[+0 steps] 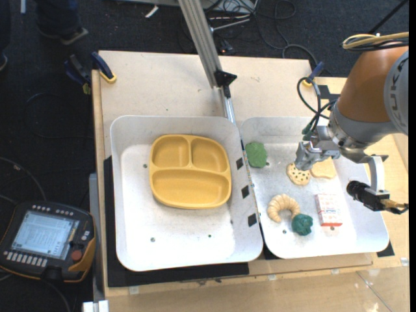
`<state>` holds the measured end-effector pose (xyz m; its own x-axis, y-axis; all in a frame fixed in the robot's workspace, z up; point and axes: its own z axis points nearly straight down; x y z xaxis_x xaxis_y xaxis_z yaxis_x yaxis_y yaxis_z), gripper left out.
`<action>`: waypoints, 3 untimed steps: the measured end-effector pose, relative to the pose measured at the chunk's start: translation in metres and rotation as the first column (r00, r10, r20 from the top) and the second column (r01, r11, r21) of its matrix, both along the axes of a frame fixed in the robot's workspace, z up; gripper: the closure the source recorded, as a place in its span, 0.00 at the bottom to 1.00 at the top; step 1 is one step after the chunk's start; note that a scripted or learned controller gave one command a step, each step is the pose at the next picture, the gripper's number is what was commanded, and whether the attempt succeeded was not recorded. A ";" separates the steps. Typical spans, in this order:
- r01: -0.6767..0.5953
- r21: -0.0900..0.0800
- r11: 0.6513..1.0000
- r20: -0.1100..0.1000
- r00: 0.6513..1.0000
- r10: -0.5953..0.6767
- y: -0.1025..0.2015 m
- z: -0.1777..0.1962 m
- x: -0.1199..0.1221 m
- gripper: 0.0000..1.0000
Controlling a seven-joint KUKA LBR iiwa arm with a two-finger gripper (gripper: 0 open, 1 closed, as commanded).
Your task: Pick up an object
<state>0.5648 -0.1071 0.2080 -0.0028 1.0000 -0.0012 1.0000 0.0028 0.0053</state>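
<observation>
My gripper (306,163) hangs low in the right bin (279,132), its tip just above a tan spotted cookie-like piece (298,174). A pale bread-like piece (323,169) lies right beside it, partly under the wrist. Further forward lie a cream croissant (283,206), a teal round lump (301,224) and a small white and red packet (328,210). A green leafy lump (256,154) sits at the bin's left side. Nothing shows between the fingers.
The left bin (130,194) holds a yellow divided tray (190,171). A slanted metal pole (203,34) rises from between the bins at the back. A teach pendant (45,239) lies on the floor at lower left.
</observation>
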 end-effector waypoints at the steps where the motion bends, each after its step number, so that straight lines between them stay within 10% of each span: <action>1: -0.006 0.003 1.000 -0.005 1.000 0.006 0.055 0.000 0.001 1.00; 3: -0.005 0.004 1.000 -0.004 1.000 0.005 0.158 0.028 -0.019 1.00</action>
